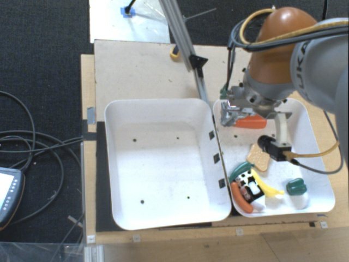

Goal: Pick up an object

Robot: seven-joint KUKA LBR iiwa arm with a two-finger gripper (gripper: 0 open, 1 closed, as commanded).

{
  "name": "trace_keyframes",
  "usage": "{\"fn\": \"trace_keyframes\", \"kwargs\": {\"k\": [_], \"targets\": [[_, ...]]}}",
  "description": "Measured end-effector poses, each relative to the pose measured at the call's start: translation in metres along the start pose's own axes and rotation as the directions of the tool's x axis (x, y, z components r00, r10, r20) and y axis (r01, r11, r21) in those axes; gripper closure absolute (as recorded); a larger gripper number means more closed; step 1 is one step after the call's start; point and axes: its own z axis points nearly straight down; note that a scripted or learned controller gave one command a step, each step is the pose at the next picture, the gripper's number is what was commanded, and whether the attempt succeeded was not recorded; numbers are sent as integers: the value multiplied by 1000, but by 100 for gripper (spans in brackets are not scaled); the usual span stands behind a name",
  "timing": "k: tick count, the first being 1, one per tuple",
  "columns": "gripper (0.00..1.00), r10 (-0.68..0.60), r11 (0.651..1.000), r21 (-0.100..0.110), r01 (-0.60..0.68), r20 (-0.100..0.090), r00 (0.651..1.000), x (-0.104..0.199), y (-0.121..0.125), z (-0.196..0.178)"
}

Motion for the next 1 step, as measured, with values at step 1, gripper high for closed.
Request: {"fn": "trace_keyframes", "kwargs": {"k": [1], "targets": [[100, 0, 1000, -3, 0, 0, 1000, 46, -5, 4]]}}
